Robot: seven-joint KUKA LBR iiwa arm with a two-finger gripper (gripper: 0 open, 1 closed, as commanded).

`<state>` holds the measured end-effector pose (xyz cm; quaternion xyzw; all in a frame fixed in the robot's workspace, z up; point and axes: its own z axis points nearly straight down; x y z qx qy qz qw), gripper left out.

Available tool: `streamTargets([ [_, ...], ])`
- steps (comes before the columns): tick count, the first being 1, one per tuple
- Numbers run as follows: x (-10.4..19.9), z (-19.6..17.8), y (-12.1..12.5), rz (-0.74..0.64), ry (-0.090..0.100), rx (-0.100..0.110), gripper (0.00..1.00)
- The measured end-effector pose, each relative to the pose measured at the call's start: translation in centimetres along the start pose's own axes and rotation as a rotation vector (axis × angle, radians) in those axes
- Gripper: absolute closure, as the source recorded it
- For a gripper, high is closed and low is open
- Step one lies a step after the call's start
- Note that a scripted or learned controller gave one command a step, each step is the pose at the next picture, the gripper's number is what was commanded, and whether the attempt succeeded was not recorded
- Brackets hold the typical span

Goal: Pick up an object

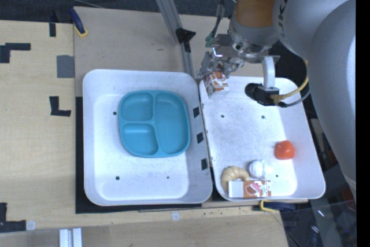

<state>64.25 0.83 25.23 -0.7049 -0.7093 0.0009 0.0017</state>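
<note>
Small brown-and-white carton (pixel 217 84) sits at the far left corner of the right white bin (pixel 300 142), directly under the gripper (pixel 218 69); whether it is pinched I cannot tell. Nearer in that bin lie an orange ball (pixel 284 150), a croissant (pixel 233 172) and a flat red-and-white box (pixel 250 188). The left white bin (pixel 98 142) bears a blue divided plate (pixel 154 123).
</note>
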Motion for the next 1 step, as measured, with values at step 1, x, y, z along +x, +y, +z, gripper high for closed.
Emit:
streamTargets([
  [1,4.89,0.81,0.64,0.001,0.000,-0.001,1.00],
])
